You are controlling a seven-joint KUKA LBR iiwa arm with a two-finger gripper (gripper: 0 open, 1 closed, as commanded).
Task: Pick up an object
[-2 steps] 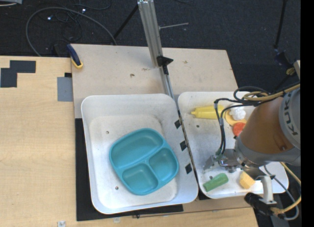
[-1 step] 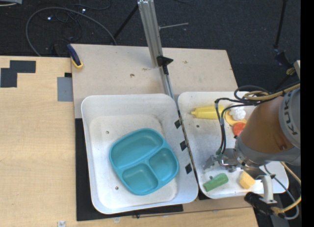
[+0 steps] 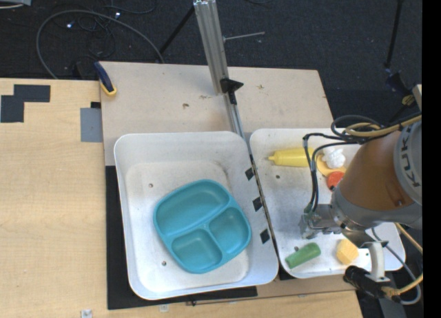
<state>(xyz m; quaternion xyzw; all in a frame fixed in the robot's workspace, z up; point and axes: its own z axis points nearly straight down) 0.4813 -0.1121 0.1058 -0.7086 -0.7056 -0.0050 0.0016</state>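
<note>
Nearest the camera, in the right bin (image 3: 289, 172), a green piece (image 3: 303, 255) and a yellow block (image 3: 347, 251) are seen near the front rim, with the pincer (image 3: 318, 221) low just behind the green piece; whether its fingers are apart or together cannot be told, and nothing is seen held. For a good pick, the pincer should probably be centred over one piece, the green one being closest, and lowered squarely before closing. Farther back lie an orange piece (image 3: 333, 179), a white lump (image 3: 333, 157) and a yellow bottle (image 3: 289, 158), a blue tray (image 3: 201, 226) sits in the left bin (image 3: 138, 172), and only part of the lettering "KU" (image 3: 420, 165) can be read on the arm.
</note>
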